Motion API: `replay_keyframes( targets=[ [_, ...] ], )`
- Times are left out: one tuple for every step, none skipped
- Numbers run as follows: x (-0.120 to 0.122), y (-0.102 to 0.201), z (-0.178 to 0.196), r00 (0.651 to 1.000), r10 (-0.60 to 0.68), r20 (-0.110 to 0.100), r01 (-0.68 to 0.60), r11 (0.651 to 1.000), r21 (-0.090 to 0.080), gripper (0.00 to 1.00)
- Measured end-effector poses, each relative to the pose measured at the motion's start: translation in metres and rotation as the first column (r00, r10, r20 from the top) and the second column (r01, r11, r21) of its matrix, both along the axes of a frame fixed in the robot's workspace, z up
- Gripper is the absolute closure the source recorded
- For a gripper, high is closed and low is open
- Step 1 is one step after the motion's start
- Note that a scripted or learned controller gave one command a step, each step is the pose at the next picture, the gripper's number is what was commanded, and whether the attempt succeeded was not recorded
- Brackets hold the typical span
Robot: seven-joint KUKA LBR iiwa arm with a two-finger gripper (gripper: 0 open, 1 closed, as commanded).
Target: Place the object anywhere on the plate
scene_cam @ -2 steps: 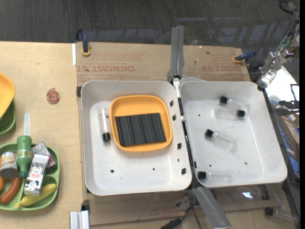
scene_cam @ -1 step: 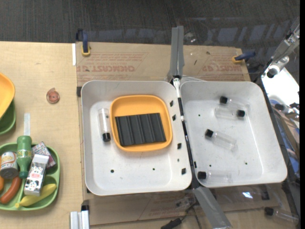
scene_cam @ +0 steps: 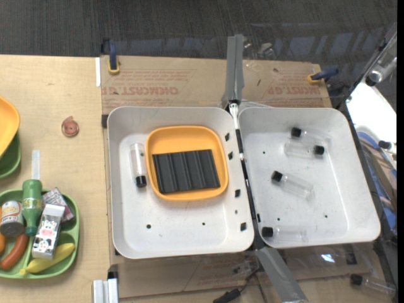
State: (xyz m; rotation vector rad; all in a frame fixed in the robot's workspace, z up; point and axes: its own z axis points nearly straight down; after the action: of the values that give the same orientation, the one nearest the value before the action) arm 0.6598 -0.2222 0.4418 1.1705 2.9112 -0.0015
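Note:
An orange square plate [scene_cam: 187,134] sits in the left bin [scene_cam: 177,235], toward its back. A black ribbed slab [scene_cam: 187,171] lies flat on the plate and covers most of its floor. Just left of the plate lies a clear vial [scene_cam: 137,161], its black cap pointing to the front, apart from the plate's rim. The right bin [scene_cam: 353,226] holds several more clear vials with black caps: one [scene_cam: 303,149] near the back, one [scene_cam: 293,184] in the middle, one [scene_cam: 285,234] by the front wall.
On the wooden bench to the left stand a green plate [scene_cam: 66,254] of toy food, an orange bowl [scene_cam: 6,128] and a small pink disc [scene_cam: 70,127]. Cardboard lies under the bins, held by clamps [scene_cam: 112,63] at the back.

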Motion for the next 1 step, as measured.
replay_keyframes(
  targets=[
    [0.0, 0.0, 0.0, 1.0, 0.0, 0.0, 0.0, 1.0, 0.0, 0.0]
  ],
)
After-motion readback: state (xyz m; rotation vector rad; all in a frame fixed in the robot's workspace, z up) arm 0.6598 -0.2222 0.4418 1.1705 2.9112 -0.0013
